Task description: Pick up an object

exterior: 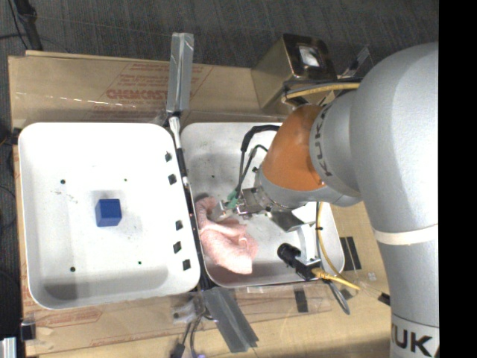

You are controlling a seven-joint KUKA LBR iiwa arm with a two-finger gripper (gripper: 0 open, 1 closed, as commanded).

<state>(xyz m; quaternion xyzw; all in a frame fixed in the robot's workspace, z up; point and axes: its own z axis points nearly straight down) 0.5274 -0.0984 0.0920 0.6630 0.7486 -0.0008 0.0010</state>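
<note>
A soft pink object, like a crumpled cloth or plush, lies at the front left of the right bin. My gripper is down low at the pink object's upper edge, touching or just over it. A small blue cube sits alone in the middle of the left bin, far from the gripper.
The grey arm with its orange band covers most of the right bin's right half. A metal divider with black clips separates the two bins. Cardboard lies behind the left bin.
</note>
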